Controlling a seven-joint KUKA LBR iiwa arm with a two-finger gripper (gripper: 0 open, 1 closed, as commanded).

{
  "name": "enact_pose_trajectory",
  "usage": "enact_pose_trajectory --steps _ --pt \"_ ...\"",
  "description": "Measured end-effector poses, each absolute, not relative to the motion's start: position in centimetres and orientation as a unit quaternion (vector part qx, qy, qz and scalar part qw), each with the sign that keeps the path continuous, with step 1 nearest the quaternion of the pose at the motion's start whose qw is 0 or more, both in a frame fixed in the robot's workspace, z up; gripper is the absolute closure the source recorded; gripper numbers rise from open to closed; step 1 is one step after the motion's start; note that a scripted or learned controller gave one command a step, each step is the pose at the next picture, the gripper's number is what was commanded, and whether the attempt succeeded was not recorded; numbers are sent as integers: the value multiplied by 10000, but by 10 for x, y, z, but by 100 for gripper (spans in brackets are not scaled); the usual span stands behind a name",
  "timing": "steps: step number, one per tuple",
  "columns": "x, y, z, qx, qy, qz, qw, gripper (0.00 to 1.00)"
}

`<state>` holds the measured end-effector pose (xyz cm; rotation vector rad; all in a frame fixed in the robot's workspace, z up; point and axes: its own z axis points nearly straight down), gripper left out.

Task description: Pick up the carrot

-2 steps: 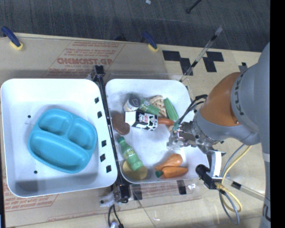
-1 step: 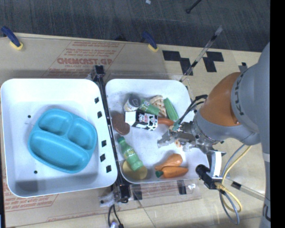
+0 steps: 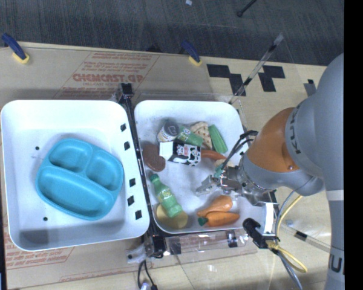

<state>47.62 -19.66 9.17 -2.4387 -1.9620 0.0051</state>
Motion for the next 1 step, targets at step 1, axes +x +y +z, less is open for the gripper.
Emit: enact_pose_trajectory --steps 1 --pt "477 -197 98 -7571 -6533 0 41 0"
